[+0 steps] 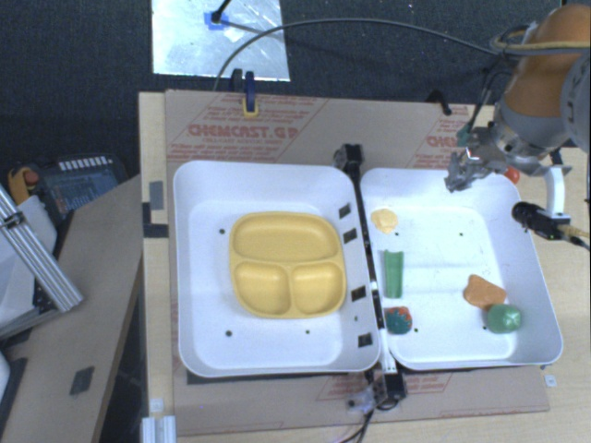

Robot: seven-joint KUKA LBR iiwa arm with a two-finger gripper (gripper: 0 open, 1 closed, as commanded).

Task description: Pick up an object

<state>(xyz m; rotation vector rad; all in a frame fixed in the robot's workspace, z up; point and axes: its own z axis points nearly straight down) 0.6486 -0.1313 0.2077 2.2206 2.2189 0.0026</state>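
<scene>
The right bin (517,275) holds several small objects: a pale yellow piece (384,219) near its back left, a green stick (393,273) along its left side, a teal and red lump (398,319) at the front left, an orange piece (484,291) and a green ball (504,318) at the front right. My gripper (461,175) hangs over the bin's back edge, above and well apart from all of them. Nothing shows between its fingers.
The left bin (203,247) carries a yellow compartment tray (286,263). A black divider clip strip (362,247) runs between the bins. The arm's grey and orange body (545,72) fills the upper right. Cables cross the back of the bench.
</scene>
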